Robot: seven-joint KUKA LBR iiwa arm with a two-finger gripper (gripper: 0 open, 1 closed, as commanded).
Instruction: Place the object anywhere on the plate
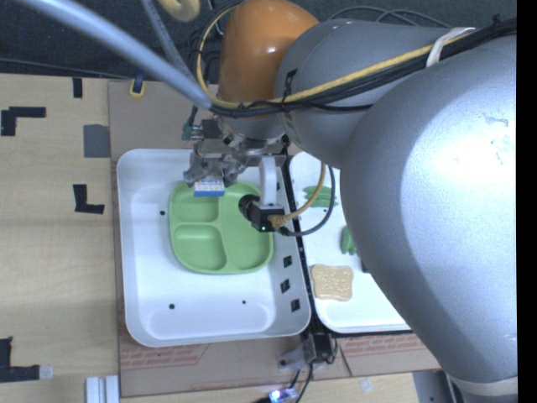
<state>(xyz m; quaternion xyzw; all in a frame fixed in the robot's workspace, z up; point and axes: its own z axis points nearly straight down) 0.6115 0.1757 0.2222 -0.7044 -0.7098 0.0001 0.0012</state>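
Camera view: small blue-and-white object (pixel 208 188) sits between the fingers of your gripper (pixel 210 177), jaws clamped on it, at the far rim of the green divided plate (pixel 220 240) in the left bin (pixel 138 250). Placing step; next, release.

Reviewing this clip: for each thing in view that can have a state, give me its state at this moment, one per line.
Gripper: low over the far edge of the plate, a small blue and white object at its tip; grip unclear.
Green plate: flat in the left bin, compartments bare.
Left bin: holds the plate.
Toast slice: lying flat in the right bin.
Green pieces: loose in the right bin, partly hidden by the arm.
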